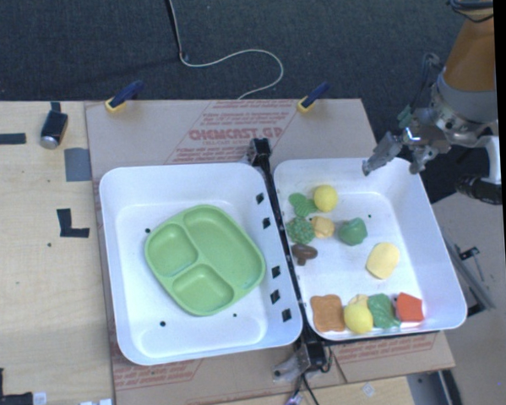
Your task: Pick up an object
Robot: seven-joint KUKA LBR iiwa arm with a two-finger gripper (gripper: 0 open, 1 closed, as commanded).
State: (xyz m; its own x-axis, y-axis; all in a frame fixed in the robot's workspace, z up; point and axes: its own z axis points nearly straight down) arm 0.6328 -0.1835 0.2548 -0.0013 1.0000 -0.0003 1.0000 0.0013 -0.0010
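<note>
The right bin (pixel 422 201) holds several toy foods: a yellow ball (pixel 325 197), green leafy pieces (pixel 301 217), a green broccoli-like piece (pixel 352 232), a small tan piece (pixel 323 228), a brown piece (pixel 304 254), a pale yellow lump (pixel 382 260). Along its near wall lie an orange toast piece (pixel 327 313), a yellow lemon (pixel 358 315), a green block (pixel 381 310) and a red block (pixel 409 308). My gripper (pixel 394 154) hangs above the bin's far right corner, its two fingers spread open with nothing between them.
The left bin (pixel 125 272) holds a green divided plate (pixel 204 259). Both bins rest on a cardboard sheet (pixel 224 131) fixed with blue-and-yellow clamps (pixel 124 95). A white cable (pixel 229 63) loops behind it. A small dark cylinder (pixel 53 127) lies on the wooden bench at far left.
</note>
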